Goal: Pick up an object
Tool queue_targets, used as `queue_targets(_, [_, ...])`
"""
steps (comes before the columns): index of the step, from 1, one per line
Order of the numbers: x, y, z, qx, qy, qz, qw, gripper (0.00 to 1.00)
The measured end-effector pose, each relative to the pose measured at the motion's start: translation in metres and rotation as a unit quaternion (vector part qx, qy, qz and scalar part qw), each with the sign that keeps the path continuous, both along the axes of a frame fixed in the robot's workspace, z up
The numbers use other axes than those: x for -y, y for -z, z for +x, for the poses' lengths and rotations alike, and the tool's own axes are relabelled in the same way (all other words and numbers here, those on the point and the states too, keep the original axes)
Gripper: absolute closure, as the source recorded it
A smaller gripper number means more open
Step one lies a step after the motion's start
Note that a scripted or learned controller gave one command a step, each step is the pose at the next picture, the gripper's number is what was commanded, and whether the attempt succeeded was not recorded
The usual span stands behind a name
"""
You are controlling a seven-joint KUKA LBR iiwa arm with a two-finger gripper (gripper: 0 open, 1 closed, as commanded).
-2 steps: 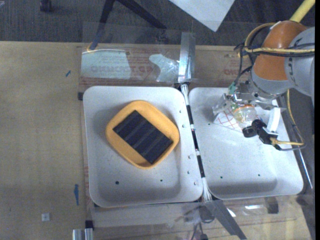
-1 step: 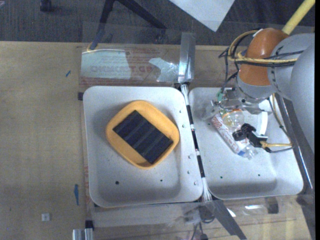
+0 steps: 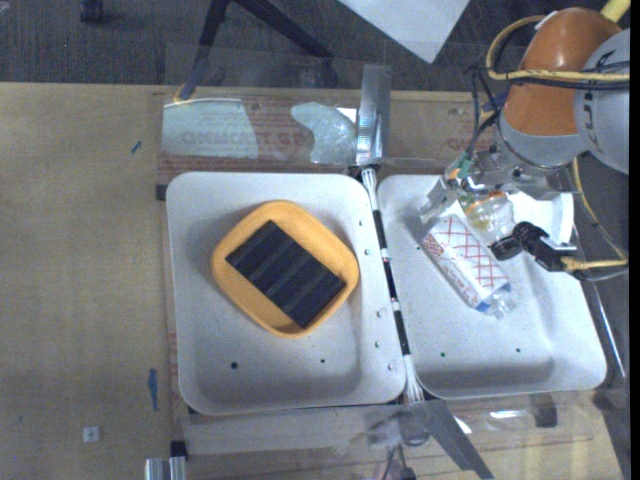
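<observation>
— Two white bins sit side by side. What is in them?

— One yellow tray with a dark ribbed top (image 3: 285,268) lies in the left bin (image 3: 195,368). One clear packet with red criss-cross lines (image 3: 466,261) lies in the right bin (image 3: 560,353), toward its twelve o'clock side.

— Is the packet picked up?

— Not yet, I think. It lies flat on the bin floor. The gripper (image 3: 478,190) is right at the packet's twelve o'clock end.

— Is the gripper squeezing it?

— I cannot tell. The grab and the lift are left to do.
</observation>
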State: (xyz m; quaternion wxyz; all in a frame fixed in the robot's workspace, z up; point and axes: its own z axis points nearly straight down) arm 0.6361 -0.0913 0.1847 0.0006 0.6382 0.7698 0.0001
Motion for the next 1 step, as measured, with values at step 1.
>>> queue_targets(1, [0.0234,0.0896,-0.0159,0.001,-0.05,0.0,0.9987,0.0])
